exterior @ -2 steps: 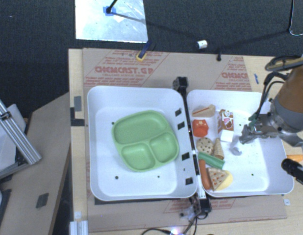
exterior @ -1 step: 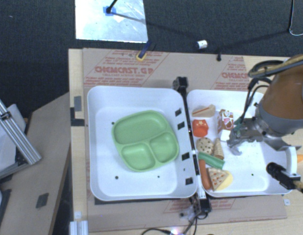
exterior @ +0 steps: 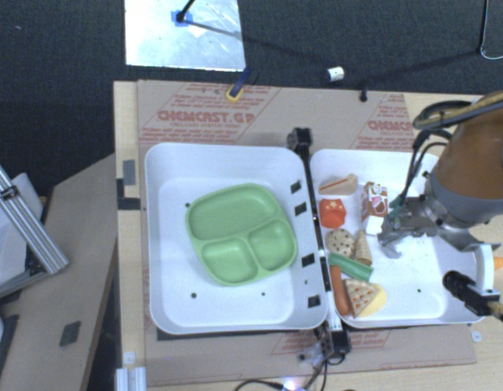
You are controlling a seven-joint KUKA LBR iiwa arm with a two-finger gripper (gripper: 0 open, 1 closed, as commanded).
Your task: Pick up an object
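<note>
Nearest edge of right bin (exterior: 414, 316): pizza-slice toy (exterior: 364, 297) with yellow crust, lying just beside a reddish sausage (exterior: 339, 290) that runs along the divider side. Just above them, a green stick-shaped piece (exterior: 349, 265), tilted. Above that, a speckled cookie (exterior: 339, 241) and a tan wedge (exterior: 362, 249), touching or nearly so. Further up: a red tomato-like piece (exterior: 333, 212), a small red-and-white carton (exterior: 373, 200) standing upright, and a sandwich slice (exterior: 338, 185) at the far end of the cluster. All toys sit in the left half of the right bin.

Gripper (exterior: 394, 235) hangs over the right bin, just right of the carton and wedge, metal fingers pointing down and left. Nothing visible between the fingers; whether they are spread or closed cannot be told from this angle. Arm (exterior: 471, 177) enters from the right, orange band over grey.

Left bin (exterior: 166, 300) holds a green three-compartment tray (exterior: 239, 233), set at a slight tilt, near centre.
</note>
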